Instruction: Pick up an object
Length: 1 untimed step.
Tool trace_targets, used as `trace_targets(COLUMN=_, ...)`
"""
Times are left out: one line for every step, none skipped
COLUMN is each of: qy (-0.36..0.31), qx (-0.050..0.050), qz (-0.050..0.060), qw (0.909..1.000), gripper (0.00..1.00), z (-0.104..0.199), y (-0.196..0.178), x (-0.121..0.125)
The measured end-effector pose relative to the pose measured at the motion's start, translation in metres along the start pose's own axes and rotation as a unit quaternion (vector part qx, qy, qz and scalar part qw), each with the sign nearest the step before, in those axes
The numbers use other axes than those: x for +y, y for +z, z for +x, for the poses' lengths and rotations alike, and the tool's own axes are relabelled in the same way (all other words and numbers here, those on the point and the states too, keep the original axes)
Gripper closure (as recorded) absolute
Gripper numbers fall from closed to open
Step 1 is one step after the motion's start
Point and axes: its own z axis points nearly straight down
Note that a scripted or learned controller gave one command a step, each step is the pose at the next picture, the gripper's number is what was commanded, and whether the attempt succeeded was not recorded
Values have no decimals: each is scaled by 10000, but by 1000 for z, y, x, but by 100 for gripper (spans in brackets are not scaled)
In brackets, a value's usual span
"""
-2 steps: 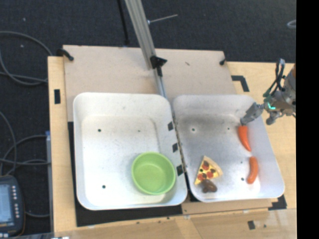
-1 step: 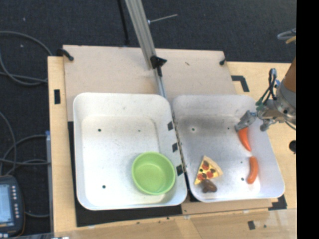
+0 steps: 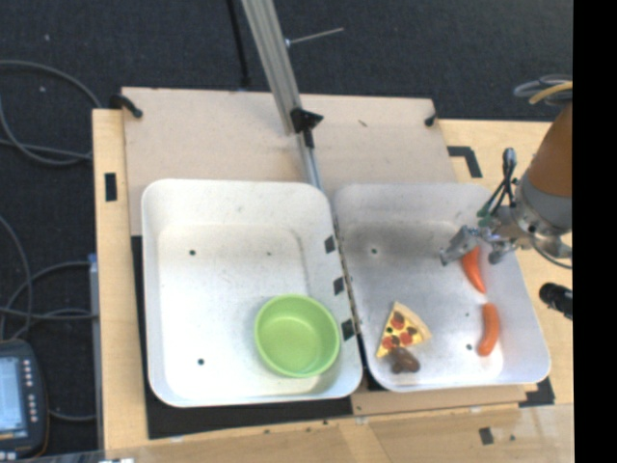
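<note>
Two orange sausages lie in the right bin [image 3: 386,210], and the upper sausage [image 3: 474,271] sits directly beneath the gripper [image 3: 476,247], long axis slanting down-right, while the spread fingers [image 3: 453,252] straddle its top end, grasping nothing.
</note>
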Motion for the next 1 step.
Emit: trace_targets(qy=-2, qx=6, qz=8, qw=10000, gripper=0, z=8, y=59, x=-1)
